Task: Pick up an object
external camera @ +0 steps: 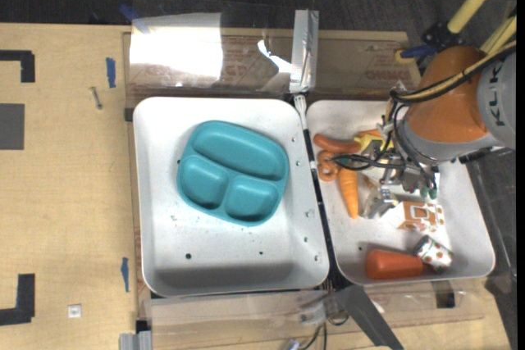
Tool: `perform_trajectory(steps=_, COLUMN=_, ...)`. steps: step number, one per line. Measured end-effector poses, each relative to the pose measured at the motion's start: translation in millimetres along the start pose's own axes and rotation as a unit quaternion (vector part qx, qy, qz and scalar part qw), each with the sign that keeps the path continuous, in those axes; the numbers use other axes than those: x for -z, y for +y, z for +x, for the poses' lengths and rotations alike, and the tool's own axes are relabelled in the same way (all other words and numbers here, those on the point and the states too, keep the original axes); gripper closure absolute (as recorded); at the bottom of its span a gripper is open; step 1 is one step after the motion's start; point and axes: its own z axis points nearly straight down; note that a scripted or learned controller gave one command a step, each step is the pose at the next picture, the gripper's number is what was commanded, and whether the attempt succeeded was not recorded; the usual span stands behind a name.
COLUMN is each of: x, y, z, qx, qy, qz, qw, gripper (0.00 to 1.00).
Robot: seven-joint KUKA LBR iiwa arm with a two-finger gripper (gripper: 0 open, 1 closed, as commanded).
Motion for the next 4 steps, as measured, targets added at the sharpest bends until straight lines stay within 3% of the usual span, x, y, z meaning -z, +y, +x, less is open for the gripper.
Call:
perform_trajectory(steps=1, x=1, y=8, z=23, qx=-0.032, qy=0.001, qz=0.001, qw=0.9995, gripper=0.0)
perform_trajectory(steps=2, x=15, y=-5, z=-74, qx=-0.035, qy=0.002, qz=0.001, qw=0.9994, gripper=0.0)
perform_trajectory(steps=3, x=0, y=6, z=-10, qx=-0.039, qy=0.003, qz=0.0, qw=0.9992, gripper=0.0)
perform_trajectory(steps=4, x=16, y=-40, z=68, qx=-0.032, qy=0.003, qz=0.002, qw=0.9995, gripper=0.0)
